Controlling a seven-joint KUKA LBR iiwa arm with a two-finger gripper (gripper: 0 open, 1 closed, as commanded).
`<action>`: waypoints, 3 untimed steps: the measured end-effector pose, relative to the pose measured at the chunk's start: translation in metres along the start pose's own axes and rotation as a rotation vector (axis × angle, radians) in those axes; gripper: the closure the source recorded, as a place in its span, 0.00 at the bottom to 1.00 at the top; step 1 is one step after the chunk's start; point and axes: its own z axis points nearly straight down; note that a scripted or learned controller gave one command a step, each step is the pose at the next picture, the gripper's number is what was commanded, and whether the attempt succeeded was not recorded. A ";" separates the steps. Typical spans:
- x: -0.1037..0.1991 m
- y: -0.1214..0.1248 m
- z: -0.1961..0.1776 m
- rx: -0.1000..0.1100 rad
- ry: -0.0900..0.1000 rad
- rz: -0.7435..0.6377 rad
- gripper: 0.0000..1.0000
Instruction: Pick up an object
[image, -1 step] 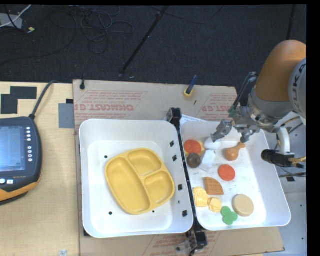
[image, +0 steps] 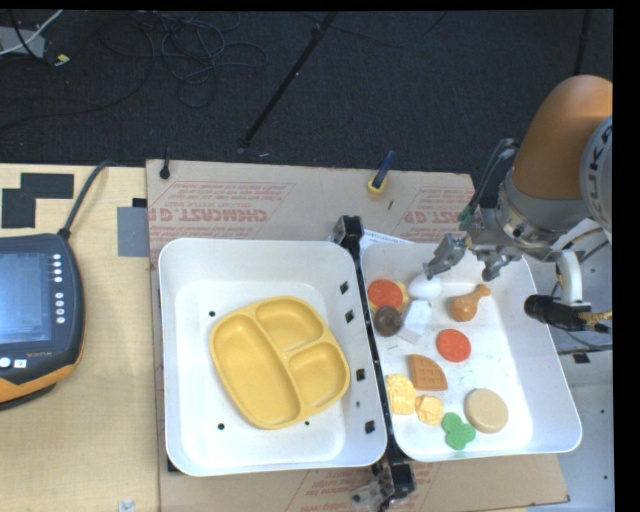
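Note:
My gripper (image: 470, 265) hangs over the far side of the right bin (image: 545, 400), its two fingers spread open with nothing between them. Just below it lie a brown drumstick (image: 467, 302) and a white piece (image: 424, 288). Further along the bin floor are an orange-red round piece (image: 385, 293), a dark brown piece (image: 388, 321), a red disc (image: 454, 346), a brown wedge (image: 427, 373), yellow pieces (image: 401, 393), a green piece (image: 458, 432) and a beige round piece (image: 486, 410).
The left bin (image: 190, 300) holds a yellow divided plate (image: 280, 360). A black divider (image: 366, 340) runs between the bins. A tablet-like pendant (image: 30, 310) lies on the bench at far left.

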 end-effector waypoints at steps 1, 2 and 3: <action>-0.008 0.003 0.057 0.005 0.000 0.001 0.00; -0.003 -0.004 0.104 0.005 0.001 -0.001 0.00; 0.000 -0.004 0.138 0.001 0.001 0.000 0.00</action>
